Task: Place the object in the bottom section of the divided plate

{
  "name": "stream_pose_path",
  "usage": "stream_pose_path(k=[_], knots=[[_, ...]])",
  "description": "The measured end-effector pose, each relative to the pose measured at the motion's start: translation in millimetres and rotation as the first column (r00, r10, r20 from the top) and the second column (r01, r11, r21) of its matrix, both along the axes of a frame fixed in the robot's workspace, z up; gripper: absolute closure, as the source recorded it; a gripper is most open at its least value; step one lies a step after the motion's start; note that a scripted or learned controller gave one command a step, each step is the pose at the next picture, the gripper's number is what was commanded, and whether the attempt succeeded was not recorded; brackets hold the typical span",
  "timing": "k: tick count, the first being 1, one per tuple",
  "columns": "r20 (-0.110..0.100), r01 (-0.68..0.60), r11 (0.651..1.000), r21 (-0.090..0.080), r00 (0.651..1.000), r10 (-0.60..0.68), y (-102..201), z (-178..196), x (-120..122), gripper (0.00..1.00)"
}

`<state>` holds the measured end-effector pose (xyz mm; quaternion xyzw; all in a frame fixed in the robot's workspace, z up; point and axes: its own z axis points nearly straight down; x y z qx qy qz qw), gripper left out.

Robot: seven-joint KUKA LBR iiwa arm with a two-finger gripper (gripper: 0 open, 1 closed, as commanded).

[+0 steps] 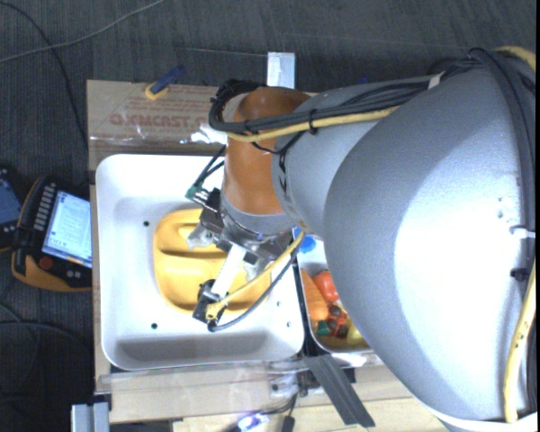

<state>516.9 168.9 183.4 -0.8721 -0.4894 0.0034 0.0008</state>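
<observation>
A yellow divided plate [175,259] lies in the left white bin [126,241]. The arm reaches in from the right and its wrist covers the plate's right half. My gripper [202,232] points down over the plate, and the wrist hides its fingers. I see nothing held in it.
The right bin [317,338] is mostly hidden by the arm; an orange carrot-like thing [324,288] and other small colourful items [340,324] lie in it. A handheld pendant [58,237] rests on the floor to the left. Cardboard [144,111] lies behind the bins.
</observation>
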Motion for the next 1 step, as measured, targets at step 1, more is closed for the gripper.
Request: stream_pose_path(k=[1], knots=[[0.001,0.017,1.000,0.000,1.000,-0.017,17.3,35.5,-34.4,0.00]])
